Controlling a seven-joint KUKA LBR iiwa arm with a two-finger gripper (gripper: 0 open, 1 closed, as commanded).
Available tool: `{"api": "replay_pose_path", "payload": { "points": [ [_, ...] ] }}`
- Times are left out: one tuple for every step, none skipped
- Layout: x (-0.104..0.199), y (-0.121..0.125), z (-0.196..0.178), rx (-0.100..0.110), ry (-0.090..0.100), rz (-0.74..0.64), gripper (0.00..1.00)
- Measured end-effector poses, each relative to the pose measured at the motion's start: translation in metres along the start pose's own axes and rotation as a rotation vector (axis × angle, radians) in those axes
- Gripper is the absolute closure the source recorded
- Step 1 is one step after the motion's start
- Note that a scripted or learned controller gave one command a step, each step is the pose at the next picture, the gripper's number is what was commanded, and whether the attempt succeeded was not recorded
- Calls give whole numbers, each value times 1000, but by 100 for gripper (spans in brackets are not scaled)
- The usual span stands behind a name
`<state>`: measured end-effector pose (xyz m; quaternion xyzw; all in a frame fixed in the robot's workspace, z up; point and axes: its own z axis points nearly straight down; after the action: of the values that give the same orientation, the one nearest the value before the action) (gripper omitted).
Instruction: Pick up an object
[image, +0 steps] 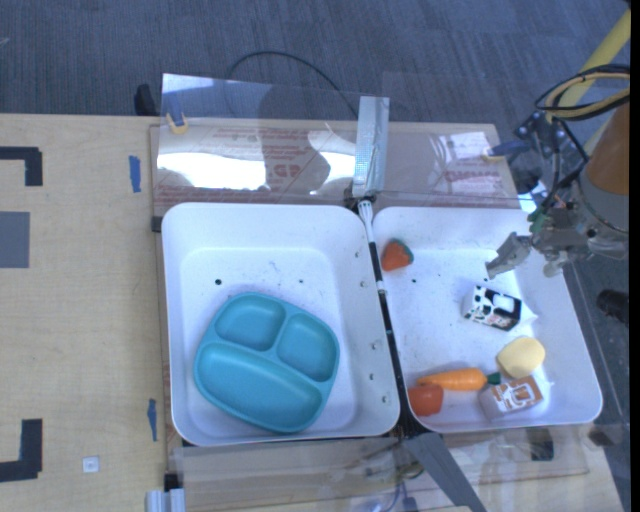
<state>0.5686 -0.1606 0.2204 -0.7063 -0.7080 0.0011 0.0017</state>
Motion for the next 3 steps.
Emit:
{"api": "replay_pose_path", "payload": {
  "points": [
    [-48, 19, -3, -5, -3, 211, 0],
    [-46, -20, 93, -8, -1, 79, 0],
    [-38, 3, 113, -35, 0, 126, 0]
  ]
}}
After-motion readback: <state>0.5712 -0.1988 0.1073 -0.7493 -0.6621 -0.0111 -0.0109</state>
